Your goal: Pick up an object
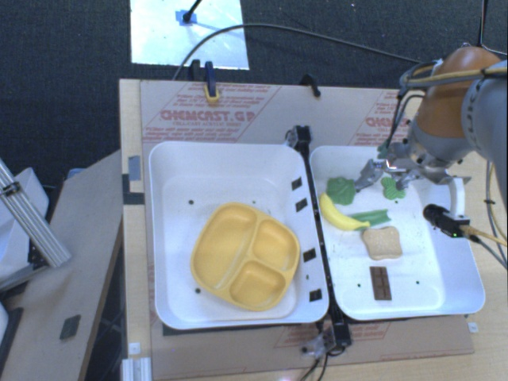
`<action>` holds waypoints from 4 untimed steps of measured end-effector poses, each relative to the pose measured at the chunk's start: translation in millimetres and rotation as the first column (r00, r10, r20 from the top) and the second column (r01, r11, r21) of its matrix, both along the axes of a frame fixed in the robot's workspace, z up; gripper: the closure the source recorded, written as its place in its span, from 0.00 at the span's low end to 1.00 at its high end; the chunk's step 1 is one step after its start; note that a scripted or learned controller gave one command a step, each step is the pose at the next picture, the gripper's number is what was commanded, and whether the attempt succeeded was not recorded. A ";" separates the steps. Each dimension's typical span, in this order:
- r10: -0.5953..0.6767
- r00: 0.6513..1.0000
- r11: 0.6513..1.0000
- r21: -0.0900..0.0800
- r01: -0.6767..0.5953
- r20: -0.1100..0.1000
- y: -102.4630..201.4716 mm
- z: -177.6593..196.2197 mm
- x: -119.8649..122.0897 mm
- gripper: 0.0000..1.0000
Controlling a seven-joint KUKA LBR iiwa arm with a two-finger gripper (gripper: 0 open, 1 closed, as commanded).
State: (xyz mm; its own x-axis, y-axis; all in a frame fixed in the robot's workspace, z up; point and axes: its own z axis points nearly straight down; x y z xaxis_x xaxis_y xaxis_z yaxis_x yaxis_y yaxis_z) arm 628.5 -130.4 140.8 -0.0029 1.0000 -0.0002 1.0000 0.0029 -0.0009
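Pincer (383, 175) hangs spread, holding nothing, between two green pieces (341, 189), banana (340, 213) and bread (382, 243) nearby.

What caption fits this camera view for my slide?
Gripper hovers over toy food in the right bin; yellow tray sits in the left bin.

Grey arm (484, 109), orange band, seemingly yellow cable

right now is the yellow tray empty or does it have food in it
Empty. The yellow tray lies flat in the left bin, and all three compartments show bare yellow plastic; the toy food sits in the right bin.
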 end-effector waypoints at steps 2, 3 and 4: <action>0.000 1.000 1.000 -0.001 0.000 0.006 0.2 -37.9 1.9 1.00; 0.003 1.000 1.000 -0.001 -0.003 0.009 4.2 26.4 3.0 1.00; 0.003 1.000 1.000 -0.001 -0.003 0.009 4.0 81.3 4.9 1.00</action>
